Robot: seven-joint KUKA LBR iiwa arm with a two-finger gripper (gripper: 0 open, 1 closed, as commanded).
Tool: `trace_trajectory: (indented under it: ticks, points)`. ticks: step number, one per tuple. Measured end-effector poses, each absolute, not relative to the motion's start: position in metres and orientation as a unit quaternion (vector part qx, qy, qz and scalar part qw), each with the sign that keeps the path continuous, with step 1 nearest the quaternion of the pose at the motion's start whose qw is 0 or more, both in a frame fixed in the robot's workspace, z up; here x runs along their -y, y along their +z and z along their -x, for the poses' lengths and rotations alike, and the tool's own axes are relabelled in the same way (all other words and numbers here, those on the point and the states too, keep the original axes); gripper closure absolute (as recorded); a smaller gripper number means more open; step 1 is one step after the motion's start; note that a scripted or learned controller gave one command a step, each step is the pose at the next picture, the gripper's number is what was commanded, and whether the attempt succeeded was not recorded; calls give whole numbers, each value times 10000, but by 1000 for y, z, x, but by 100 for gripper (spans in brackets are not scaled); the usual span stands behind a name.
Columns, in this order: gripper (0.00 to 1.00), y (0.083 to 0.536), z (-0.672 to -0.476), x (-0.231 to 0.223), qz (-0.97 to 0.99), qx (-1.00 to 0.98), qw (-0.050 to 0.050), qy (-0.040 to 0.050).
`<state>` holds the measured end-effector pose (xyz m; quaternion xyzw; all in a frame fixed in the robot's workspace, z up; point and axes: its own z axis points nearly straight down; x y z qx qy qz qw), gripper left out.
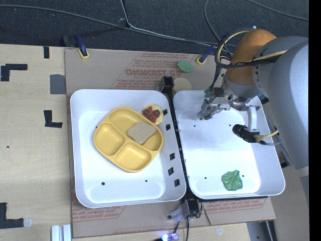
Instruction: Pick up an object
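My gripper [206, 111] hangs over the back part of the right bin [215, 149], its dark fingers pointing down and left, with nothing visible between them. A green leafy object [231, 180] lies near the right bin's front edge, well away from the gripper. In the left bin [85, 134] sits a yellow divided plate [128, 138] carrying a tan slice of bread [141, 132] and a cluster of red berries [152, 114] at its back right rim.
A divider with black clips [173, 134] separates the two bins. A small green object [184, 66] lies on the cardboard behind the bins. The arm's grey body and orange band [251, 49] fill the upper right; a black cable connector [246, 133] hangs over the right bin.
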<state>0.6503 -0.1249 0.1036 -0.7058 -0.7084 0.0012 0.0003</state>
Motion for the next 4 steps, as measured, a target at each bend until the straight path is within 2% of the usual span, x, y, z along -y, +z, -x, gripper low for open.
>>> trace_trajectory:
  ticks: [1,2,3,4]
  points:
    - [100,154,-645,132,7067,7075,-14,-8]
    - [100,218,-650,134,7066,7076,-23,-14]
    - [100,237,-650,133,7065,7077,-5,-3]
    - [100,244,-650,76,7048,7094,9,-5]
